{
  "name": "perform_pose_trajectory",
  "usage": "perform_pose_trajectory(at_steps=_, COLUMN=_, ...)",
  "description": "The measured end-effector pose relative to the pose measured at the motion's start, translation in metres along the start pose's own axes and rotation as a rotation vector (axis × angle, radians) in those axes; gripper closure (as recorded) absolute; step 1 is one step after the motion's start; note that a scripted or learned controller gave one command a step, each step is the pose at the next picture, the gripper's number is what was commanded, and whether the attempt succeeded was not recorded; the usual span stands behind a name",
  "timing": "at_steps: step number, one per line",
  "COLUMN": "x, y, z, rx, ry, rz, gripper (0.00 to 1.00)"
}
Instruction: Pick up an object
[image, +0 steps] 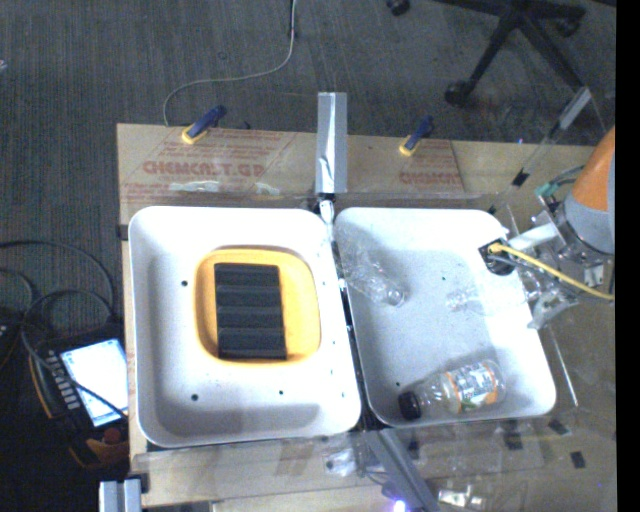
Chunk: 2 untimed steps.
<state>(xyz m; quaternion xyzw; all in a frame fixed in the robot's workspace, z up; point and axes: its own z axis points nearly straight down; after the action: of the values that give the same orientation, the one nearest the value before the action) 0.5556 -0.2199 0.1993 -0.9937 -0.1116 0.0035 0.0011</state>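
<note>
In the left bin (160, 300) lies a yellow dish (305, 300) with a black ridged block (249, 310) on it. The right bin (440, 355) holds a crumpled clear plastic bottle (368, 277) near its upper left corner. A faint clear wrapper (463, 298) lies near the middle. A plastic bottle with a dark cap and an orange label (455, 388) rests on its side along the front wall. My gripper (545, 297) hangs over the right bin's right rim, apart from all these things, with nothing seen in it.
A metal post (331, 140) stands behind the gap between the bins. Two blue-and-yellow clamps (203, 123) (417, 134) grip the brown board at the back. A lit tablet (92, 378) lies on the floor at the left.
</note>
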Motion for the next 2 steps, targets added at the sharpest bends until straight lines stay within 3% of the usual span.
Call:
perform_pose_trajectory(at_steps=1, x=-0.0302, y=-0.0026, z=-0.1259, rx=-0.004, ry=0.003, rz=0.023, gripper=0.00)
perform_pose_trajectory(at_steps=2, x=-0.0303, y=-0.0025, z=-0.1259, rx=-0.004, ry=0.002, rz=0.024, gripper=0.00)
